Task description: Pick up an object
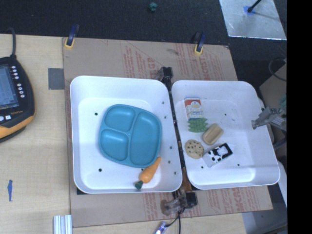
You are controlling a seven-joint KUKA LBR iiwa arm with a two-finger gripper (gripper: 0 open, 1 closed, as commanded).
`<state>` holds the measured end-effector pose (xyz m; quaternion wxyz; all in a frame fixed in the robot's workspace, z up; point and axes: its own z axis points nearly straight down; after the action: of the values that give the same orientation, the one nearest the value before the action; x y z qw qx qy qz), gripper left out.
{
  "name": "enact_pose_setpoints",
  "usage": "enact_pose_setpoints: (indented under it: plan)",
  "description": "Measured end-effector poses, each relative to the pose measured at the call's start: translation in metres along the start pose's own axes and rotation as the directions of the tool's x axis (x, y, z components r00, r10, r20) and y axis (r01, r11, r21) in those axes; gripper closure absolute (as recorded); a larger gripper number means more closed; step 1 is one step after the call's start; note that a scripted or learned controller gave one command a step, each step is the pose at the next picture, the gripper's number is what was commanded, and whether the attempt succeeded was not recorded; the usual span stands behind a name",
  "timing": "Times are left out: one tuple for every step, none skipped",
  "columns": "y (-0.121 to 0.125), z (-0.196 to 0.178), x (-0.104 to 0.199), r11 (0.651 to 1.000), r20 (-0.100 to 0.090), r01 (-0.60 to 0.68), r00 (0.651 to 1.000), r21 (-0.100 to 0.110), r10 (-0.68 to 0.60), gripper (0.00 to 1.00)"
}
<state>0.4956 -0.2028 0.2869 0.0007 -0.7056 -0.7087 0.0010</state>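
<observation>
The bench (39,145) carries a cardboard sheet (146,57) clamped at its far edge, and on it sit two shallow white bins side by side. The left bin (83,89) holds a blue divided plate (130,135), with a toy carrot (150,172) lying just beside the plate's near corner. The right bin (243,94) holds the smaller pieces, clustered toward its left side: a small red-and-white box (193,107), a green leafy piece (197,125) touching the box's near end, a tan bread-like piece (212,133), a round cookie (194,148) and a black-and-white toy (218,154) that looks like a cow. A teach pendant (12,99) lies at the bench's left edge.

The gripper (265,117) sits at the right bin's right rim, well apart from the cluster. It is too small and blurred to tell whether it stands open or closed, and nothing can be seen held in it.

I judge this to be the approach step: no object is chosen by contact yet, and every piece lies on a bin floor. The nearest candidates are the bread-like piece and the cow toy. The next move calls for travelling left across the bin, coming down over one piece, and avoiding its close neighbours, since the bread, cookie and cow toy lie nearly touching.
</observation>
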Motion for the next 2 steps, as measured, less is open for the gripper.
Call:
enact_pose_setpoints:
  plan:
    - [0.038,0.125,0.041,1.0,0.0,0.002,1.0,0.002,-0.002,0.0]
    - [0.049,0.196,0.074,1.0,0.0,0.002,1.0,0.003,-0.002,0.0]
